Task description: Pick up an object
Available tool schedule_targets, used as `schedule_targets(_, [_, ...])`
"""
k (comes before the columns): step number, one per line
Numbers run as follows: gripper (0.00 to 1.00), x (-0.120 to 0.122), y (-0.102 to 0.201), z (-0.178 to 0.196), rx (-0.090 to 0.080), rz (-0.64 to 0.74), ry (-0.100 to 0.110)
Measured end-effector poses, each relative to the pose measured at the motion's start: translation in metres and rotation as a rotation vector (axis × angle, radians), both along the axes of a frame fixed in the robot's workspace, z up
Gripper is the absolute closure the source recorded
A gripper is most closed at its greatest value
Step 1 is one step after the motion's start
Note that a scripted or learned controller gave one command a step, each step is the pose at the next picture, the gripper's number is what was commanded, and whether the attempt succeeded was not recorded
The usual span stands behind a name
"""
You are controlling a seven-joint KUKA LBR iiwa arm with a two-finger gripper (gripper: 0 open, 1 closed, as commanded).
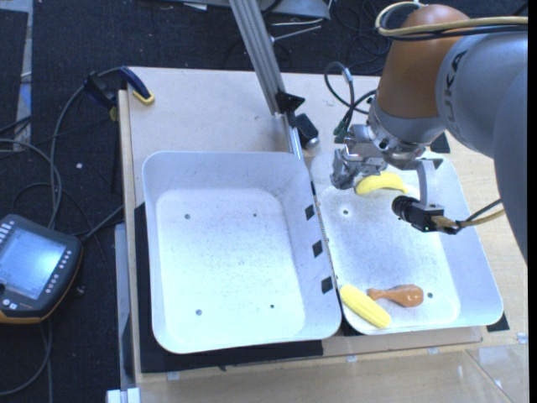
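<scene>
White bins: two, left bin [168, 183] at frame centre-left, right bin [470, 267] at frame right
Bananas: one [379, 184], upper part of right bin
Corn cobs: one [365, 306], lower edge of right bin
Chicken drumsticks: one [398, 295], beside the corn
Handheld pendants: one [29, 267], far left

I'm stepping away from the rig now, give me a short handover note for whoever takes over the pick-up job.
Gripper: low over the far end of the right white bin, right beside a yellow banana-shaped toy. Whether it grips the toy is unclear from this view.
Other things: a yellow corn-cob toy and a brown drumstick-shaped toy lie at the near end of the same bin, close together.
Left white bin: no object seen in it.
Done: no lift confirmed.
Left: confirm a grasp and raise one object.
</scene>
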State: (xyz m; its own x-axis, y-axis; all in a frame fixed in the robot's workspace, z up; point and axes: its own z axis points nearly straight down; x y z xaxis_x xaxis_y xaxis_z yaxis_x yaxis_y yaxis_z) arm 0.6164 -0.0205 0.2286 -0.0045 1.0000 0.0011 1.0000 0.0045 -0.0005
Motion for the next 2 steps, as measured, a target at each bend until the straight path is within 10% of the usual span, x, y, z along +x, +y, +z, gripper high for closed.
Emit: schedule_targets(2, [1.00, 0.004, 0.095, -0.006, 0.000, 0.000, 0.000])
